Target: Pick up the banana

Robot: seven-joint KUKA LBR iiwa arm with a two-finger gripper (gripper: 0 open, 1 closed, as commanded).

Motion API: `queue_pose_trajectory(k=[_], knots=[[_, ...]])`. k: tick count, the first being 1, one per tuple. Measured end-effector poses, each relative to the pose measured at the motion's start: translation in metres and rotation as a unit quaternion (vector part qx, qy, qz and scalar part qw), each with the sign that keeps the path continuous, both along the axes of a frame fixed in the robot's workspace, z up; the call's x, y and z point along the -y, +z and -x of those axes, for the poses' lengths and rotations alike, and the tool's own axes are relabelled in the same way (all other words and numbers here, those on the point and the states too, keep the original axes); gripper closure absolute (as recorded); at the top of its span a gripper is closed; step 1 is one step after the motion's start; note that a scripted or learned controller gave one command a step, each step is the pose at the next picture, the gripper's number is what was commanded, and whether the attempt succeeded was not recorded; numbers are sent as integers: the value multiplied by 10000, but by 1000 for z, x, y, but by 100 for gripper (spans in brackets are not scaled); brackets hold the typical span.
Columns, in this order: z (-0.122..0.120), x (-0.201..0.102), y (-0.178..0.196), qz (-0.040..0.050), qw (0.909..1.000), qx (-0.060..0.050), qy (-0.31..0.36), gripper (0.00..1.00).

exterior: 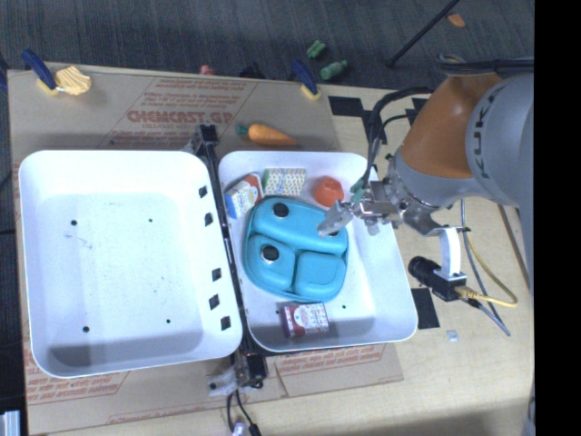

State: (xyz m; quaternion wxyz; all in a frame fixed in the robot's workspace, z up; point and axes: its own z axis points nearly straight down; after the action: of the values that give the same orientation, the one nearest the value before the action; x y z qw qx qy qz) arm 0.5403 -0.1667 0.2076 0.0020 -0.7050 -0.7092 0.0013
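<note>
My gripper [339, 218] hangs low inside the right bin [388, 291], at the upper right edge of a large blue plastic toy [292, 254] with two dark holes. Just behind the gripper lies a round orange-red fruit [328, 189]. A small blue and white carton [241, 196] and a pale speckled block [285, 182] lie along the bin's far wall. Near the front wall sits a dark red packet [304, 319]. The grey arm with its orange band [445, 134] reaches in from the right.
The left bin [109, 252] stands beside the right one, with black clips along the shared rim. An orange carrot [267, 135] lies on the cardboard behind the right bin. Blue clamps [39, 69] hold the cardboard's back edge. Cables trail at the right.
</note>
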Motion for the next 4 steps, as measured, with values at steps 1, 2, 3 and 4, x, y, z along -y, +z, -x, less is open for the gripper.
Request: queue_pose_trajectory(k=[1,2,3,4], knots=[[51,45,52,6,9981,16,620,0],[59,-43,-1,-8,9848,5,1739,0],[64,-141,-16,-9,9799,3,1993,0],[65,-230,-16,2,9999,4,165,0]])
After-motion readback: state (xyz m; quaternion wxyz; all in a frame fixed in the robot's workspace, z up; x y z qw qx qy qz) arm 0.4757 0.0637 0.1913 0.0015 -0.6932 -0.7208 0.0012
